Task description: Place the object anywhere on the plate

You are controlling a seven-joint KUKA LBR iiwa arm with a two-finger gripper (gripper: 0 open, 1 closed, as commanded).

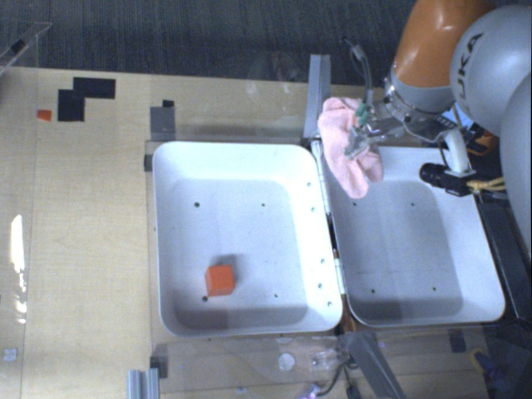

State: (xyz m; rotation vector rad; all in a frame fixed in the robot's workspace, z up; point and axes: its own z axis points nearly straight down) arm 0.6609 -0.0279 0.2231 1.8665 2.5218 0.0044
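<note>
gripper: the gripper [362, 133] sits over the top-left corner of the right bin [424, 256], and it looks clamped on a pink cloth [347, 150]. The cloth bunches up right at the fingers and hangs down and to the left of them.

cloth: limp and floppy, drooping off the gripper. Its upper part laps over the divider between the two bins, and the lower tail dangles over the right bin's corner.

plate: honestly I can't pick out anything I'd call a plate. Below and to the right of the gripper there's just bare white bin floor.

left bin: the left bin [233, 231] is well off to the gripper's left, with a small orange block [220, 280] sitting far down-left of it, nowhere near the cloth.

step in hand: my guess is it's carrying the cloth and still needs to find the drop spot.

how to do it well: lift enough that the tail clears the divider before going sideways, or it could snag and pull out. Move slowly, since cloth swings. Get the bulk of it above the target, lower until it's resting, then let go, so it doesn't flop over an edge.

risk: the grip looks like it's on a fold, so it may slip.
</note>
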